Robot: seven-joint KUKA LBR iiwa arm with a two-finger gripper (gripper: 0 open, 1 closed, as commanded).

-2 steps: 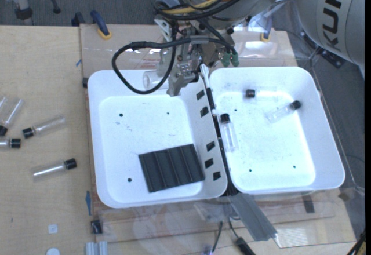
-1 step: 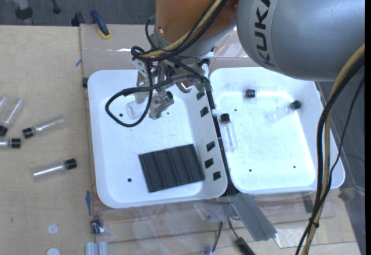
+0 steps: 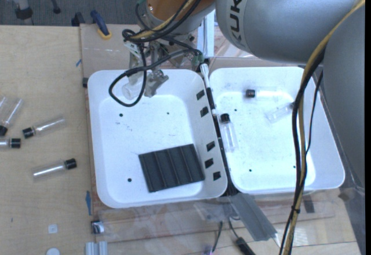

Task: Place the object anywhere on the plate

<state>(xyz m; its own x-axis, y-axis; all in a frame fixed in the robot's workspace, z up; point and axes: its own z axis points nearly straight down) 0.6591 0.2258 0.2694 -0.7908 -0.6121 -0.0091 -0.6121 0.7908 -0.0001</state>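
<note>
The gripper [image 3: 152, 79] hangs over the left bin [image 3: 104, 149] at about 12 o'clock on its floor, close to the back wall. A tangle of black cable hangs around it, and one loop droops towards 9 o'clock. Metal and wiring crowd the claw, so I cannot tell whether it is clenched or released.

Just beside the gripper at its 8 o'clock, inside the cable loop, is a pale translucent shape that may be a clear tube [image 3: 134, 89]. The view is too poor to say whether it is gripped or just lies on the bin floor.

The plate [image 3: 171, 168], a dark ribbed slab, lies flat at about 5 o'clock in the same bin, well apart from the gripper and bare on top.

The right bin [image 3: 324, 161] holds three clear vials:
- a black-capped vial [image 3: 264, 94] at about 11 o'clock
- an uncapped-looking vial [image 3: 278, 112] just below it, tilted
- a black-capped upright-lying vial [image 3: 227, 131] at 9 o'clock, along the wall between the bins

On the bench [image 3: 40, 201], at the left bin's 9 o'clock, several more loose vials [image 3: 53, 167] lie scattered
</note>
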